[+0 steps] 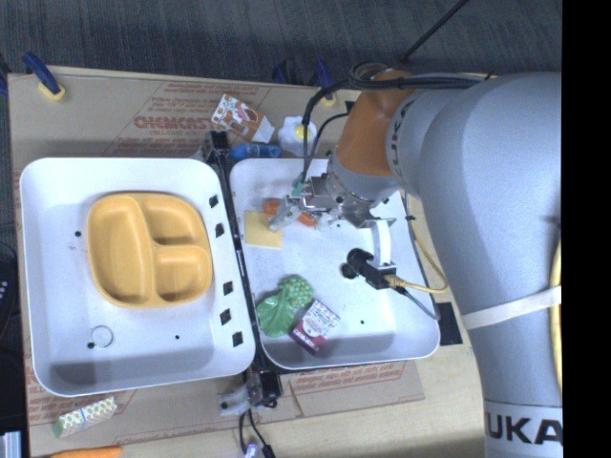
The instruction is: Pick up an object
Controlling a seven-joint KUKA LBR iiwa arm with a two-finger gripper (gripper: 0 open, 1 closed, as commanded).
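Surface with two white bins | right bin [420, 337] far edge: jaws [298, 208] low over small orange object [305, 219], touching or just above | jaw state: cannot tell | yellow block [264, 229] just left

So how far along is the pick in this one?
Reach done: the gripper is low in the right white bin, at a small orange object beside the yellow slice. No grasp or lift is visible; the green toy and maroon packet lie untouched.
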